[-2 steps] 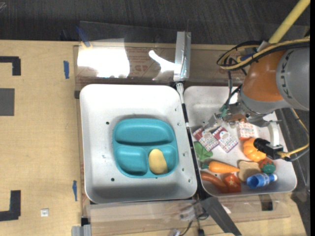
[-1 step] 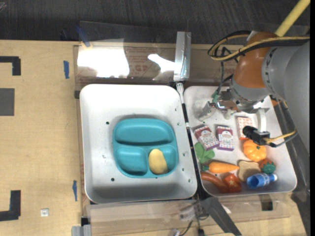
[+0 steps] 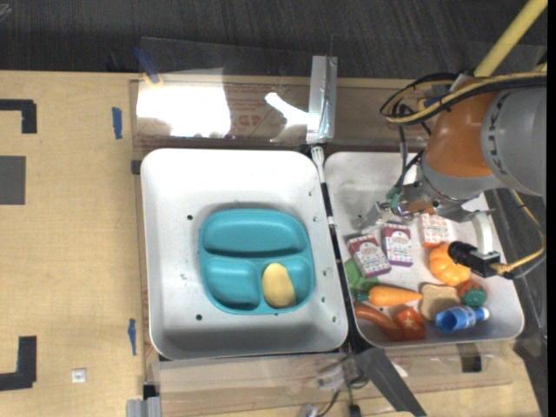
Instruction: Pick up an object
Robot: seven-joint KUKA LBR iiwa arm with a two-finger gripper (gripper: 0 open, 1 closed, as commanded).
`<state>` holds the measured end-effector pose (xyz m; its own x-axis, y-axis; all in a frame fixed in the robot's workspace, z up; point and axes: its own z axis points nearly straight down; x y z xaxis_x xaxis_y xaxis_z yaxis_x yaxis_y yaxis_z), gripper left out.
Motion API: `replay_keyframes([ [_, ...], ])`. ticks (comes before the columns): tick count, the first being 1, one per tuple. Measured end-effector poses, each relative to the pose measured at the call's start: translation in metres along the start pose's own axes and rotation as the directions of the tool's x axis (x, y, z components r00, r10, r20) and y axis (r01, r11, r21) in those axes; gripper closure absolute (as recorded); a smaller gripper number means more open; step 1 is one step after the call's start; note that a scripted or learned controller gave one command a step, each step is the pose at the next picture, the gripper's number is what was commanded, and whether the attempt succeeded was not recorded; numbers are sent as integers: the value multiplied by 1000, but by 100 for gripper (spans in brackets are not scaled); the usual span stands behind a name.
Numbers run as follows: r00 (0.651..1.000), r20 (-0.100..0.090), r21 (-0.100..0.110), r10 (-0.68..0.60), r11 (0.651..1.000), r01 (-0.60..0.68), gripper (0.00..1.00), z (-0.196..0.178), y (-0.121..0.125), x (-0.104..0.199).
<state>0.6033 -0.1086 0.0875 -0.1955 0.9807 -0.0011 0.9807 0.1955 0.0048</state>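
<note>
End effector: hung low over the far part of the right bin, under the orange band of the arm; too small and dark to tell whether spread or pressed together; nothing seen between its tips.
Step in hand: judged as the descent toward a pick, not yet a grasp.
Blue bottle: lay at the near right corner of the right bin, just beside a green piece.
Tomato-red piece: lay at the near edge, touching the carrot and a brown bread-like piece.
Orange fruit: sat mid-bin, right of the cartons.
Two small cartons: lay side by side just below the end effector, the nearest likely targets.
White carton: lay a little to their right, close under the wrist.
Doing it well: best to drop straight onto one carton, centred on it, clear of its neighbour and of the bin wall; crowding made a two-item or glancing grip a risk.
Left bin: held a teal divided tray with a yellow egg-like thing in its near right compartment, well apart from the arm.
Worktop: brown board with black marks, left of the bins.
</note>
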Motion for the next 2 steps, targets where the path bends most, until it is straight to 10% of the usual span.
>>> replay_keyframes([
  [2, 1000, 0, -1, 1, 1000, -1, 0, -1, -26, 5],
])
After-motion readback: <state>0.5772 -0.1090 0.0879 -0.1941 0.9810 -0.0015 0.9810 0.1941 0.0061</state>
